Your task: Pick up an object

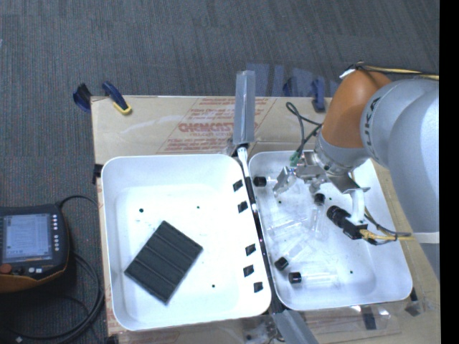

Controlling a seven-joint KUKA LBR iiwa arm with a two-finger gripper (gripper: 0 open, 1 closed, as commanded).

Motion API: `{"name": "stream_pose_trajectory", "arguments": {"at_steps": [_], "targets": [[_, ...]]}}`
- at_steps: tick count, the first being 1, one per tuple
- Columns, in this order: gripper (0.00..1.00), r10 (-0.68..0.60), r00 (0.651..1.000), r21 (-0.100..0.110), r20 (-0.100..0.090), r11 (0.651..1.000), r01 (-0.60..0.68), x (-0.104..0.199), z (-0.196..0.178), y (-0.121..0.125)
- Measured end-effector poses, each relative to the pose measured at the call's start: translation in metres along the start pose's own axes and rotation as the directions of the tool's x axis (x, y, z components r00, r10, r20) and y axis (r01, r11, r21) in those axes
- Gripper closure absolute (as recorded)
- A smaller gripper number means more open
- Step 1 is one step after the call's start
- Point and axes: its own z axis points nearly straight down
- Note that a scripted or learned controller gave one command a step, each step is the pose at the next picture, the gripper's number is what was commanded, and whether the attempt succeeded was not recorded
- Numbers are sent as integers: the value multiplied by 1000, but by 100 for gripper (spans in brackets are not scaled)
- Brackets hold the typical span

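Note:
A flat black ribbed slab (164, 261) lies tilted on the floor of the left bin (115, 192). In the right bin (387, 264) lie several clear plastic tubes with black caps, one near the front (313, 279), another beside it (285, 261). More clear pieces (297, 226) lie mid-bin, and a small black cap (259, 181) sits at the back left corner. My gripper (301, 189) hangs low over the back of the right bin, open, with nothing between its fingers. The clear pieces lie just in front of it.
The bins meet at a raised divider (251, 221) with black clips. A grey upright post (244, 110) stands behind the divider. A black cable with a yellow end (355, 228) trails from the wrist over the right bin. A teach pendant (29, 246) sits at the left, off the bench.

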Motion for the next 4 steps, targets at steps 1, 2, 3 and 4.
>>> {"name": "stream_pose_trajectory", "arguments": {"at_steps": [1,2,3,4], "targets": [[0,-2,1000,0,0,1000,2,12,11,-96],[0,-99,995,-5,4,995,99,-57,-54,-18],[0,-124,992,-3,2,992,124,19,10,-22],[100,-123,992,-4,0,992,123,19,0,-22]]}}
